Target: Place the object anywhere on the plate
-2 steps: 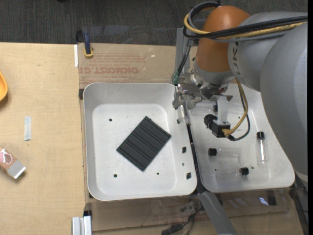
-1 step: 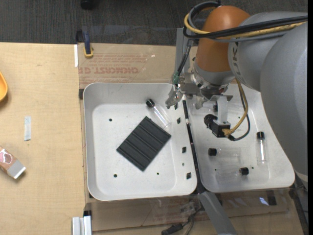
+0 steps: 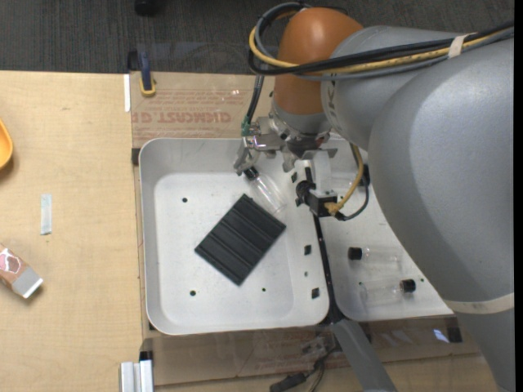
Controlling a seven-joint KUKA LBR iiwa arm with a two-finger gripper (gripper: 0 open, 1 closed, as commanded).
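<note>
Several small things lie on the wooden bench (image 3: pixel 65 137) well left of the plate (image 3: pixel 239 239): an orange piece (image 3: pixel 4 149) at the frame edge, a grey strip (image 3: pixel 46 215) and a packet (image 3: pixel 18 274) lower down. Above and left of the plate, a blue clamp (image 3: pixel 145 76) stands at the corner of a cardboard sheet (image 3: pixel 196 109). The plate itself, black, ribbed and rectangular, lies flat and turned at a slant near the middle of the left bin (image 3: pixel 176 219). Just above and right of the plate, near its upper corner, is a clear object (image 3: pixel 268 191), hard to make out against the white floor; whether it touches the plate cannot be told. The gripper (image 3: pixel 270 170) hangs directly over that clear object, above and right of the plate, pointing down into the bin's upper right part; whether it is open, closed or gripping the object cannot be told. Right of the plate, past the divide, the right bin (image 3: pixel 372 305) holds two small clear pieces with black caps (image 3: pixel 355 254), (image 3: pixel 406 285). The arm (image 3: pixel 425 137) reaches in from the right, well above the plate, its thick grey link crossing the right bin, its orange band (image 3: pixel 315 47) bent over the wrist, with cables (image 3: pixel 270 31) looping round it.
</note>
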